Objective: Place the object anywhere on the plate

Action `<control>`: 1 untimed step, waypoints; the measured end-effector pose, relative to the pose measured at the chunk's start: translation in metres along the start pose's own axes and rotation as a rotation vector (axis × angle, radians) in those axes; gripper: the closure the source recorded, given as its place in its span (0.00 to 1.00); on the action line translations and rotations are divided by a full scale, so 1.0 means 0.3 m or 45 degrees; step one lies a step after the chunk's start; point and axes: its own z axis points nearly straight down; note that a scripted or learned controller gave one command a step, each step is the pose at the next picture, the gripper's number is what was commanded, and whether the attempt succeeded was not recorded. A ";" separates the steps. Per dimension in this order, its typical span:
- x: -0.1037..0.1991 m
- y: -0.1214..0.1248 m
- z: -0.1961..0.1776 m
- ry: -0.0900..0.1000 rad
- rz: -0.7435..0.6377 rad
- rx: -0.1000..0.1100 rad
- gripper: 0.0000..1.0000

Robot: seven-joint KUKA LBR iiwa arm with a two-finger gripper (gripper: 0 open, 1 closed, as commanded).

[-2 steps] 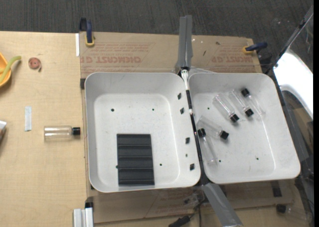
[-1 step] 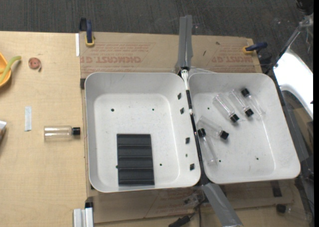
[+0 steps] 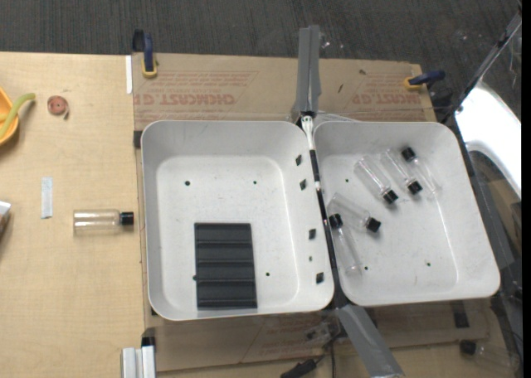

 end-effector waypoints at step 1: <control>0.034 -0.054 -0.002 0.002 -0.005 -0.001 0.00</control>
